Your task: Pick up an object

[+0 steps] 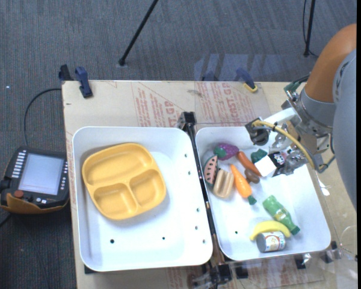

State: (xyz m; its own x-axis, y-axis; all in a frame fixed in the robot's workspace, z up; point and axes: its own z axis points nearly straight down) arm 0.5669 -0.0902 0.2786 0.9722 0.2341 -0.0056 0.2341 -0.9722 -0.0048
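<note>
The gripper [275,159] hangs over the right bin [307,221] toward its two o'clock corner, and whether it is open or closed cannot be told. Beneath it the toys cluster: a carrot [242,183] at centre, a green bottle [280,212] at five o'clock, a banana [271,227] beside a can [271,242]. The left bin [102,251] holds a yellow divided plate [124,180].

Pendant [36,180] on floor; 2 blue clamps [83,80].
</note>
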